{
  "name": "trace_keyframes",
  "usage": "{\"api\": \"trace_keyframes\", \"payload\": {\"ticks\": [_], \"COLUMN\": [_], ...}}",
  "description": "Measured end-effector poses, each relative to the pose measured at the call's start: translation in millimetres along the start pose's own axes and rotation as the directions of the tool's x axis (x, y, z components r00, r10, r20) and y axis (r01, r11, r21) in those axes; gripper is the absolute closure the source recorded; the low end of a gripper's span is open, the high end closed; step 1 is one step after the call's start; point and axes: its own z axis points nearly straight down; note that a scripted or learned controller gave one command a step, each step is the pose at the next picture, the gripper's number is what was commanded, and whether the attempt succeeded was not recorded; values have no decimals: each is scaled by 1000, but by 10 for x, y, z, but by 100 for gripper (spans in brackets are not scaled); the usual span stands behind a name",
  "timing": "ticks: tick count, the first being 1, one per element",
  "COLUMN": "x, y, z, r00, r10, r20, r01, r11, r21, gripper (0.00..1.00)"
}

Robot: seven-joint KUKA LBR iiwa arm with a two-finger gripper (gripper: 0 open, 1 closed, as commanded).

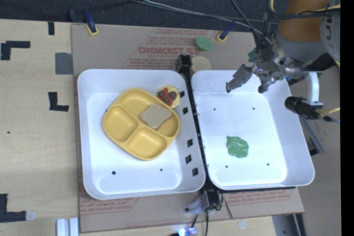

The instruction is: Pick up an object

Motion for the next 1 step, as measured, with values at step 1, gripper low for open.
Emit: {"api": "trace_keyframes", "payload": {"ticks": [1], "x": [2], "y": [19], "z": [-69], "r00": [1000], "r10": [-3], "r20": [1], "r01": [3], "r11": [1000], "r21": [-12], "gripper": [0]}}
